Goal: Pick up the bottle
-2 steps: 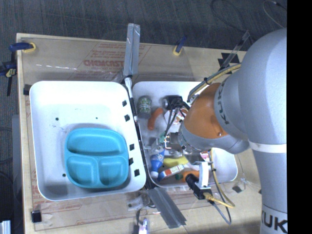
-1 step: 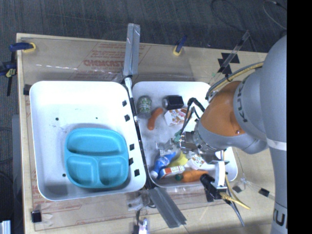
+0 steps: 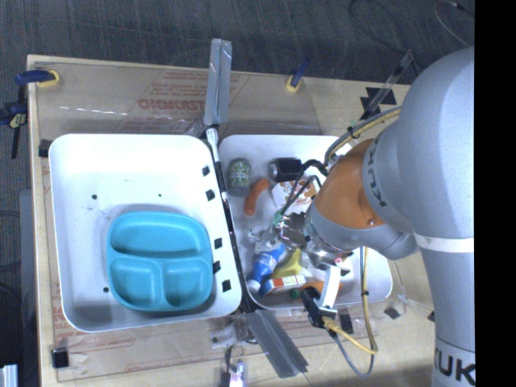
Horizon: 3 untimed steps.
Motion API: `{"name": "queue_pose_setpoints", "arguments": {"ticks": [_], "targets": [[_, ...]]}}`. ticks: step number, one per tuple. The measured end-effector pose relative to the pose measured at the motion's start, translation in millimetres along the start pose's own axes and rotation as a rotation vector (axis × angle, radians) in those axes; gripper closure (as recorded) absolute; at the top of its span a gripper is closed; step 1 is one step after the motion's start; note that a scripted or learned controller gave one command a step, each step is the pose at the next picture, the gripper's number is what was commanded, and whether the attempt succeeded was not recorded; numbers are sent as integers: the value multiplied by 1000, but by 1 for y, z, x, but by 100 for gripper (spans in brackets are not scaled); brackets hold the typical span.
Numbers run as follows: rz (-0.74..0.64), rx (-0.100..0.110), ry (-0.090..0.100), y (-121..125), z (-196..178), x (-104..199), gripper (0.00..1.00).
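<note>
Bottle (image 3: 267, 266): blue, white cap, lying tilted in right bin (image 3: 242, 147) beside pincer (image 3: 292, 234), grip state indiscernible.

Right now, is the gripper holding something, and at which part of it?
It cannot be told. The gripper is low in the right bin, above the blue bottle, but the wrist hides its tips.

A divided tray (image 3: 157, 258) lies in the left bin (image 3: 81, 160), toward its front edge; the bottle (image 3: 268, 266) lies near the right bin's (image 3: 250, 147) front-left corner.
</note>
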<state>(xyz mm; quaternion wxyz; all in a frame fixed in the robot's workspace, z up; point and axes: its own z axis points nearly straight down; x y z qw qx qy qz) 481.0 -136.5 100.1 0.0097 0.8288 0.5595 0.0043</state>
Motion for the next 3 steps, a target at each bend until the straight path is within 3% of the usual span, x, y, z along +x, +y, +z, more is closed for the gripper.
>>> {"name": "queue_pose_setpoints", "arguments": {"ticks": [1, 2, 3], "targets": [[-5, -2, 2, 2, -11, 1, 100], [-247, 21, 8, -19, -163, 46, 100], [-247, 23, 8, -19, -163, 46, 0]]}}
